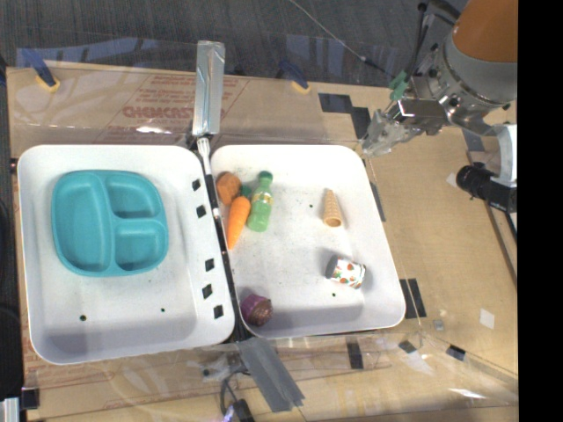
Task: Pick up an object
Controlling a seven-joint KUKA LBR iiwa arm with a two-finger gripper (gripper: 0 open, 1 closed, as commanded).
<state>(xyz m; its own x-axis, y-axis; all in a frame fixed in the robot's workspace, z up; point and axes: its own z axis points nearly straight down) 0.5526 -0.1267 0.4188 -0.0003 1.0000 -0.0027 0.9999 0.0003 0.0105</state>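
Arm enters from the worktop's (440, 262) right edge, orange band at the far right corner. Tool (380, 137) hangs just beyond the far right corner of the right bin (387, 280), above the worktop rather than the bin. Cannot tell how the tool is set; nothing visible in it.

Right bin contents:
- carrot (236, 222), against the left wall, lying lengthwise
- green bottle (259, 204), just beside the carrot on its right, touching or nearly so
- small orange-brown round item (228, 185) at the carrot's far end
- cone (331, 207), right of centre, well apart from the bottle
- small white patterned cup (347, 272) on its side, near the right wall
- purple item (256, 308) in the near left corner

Left bin (35, 323): teal divided tray (109, 221), sitting left of centre.
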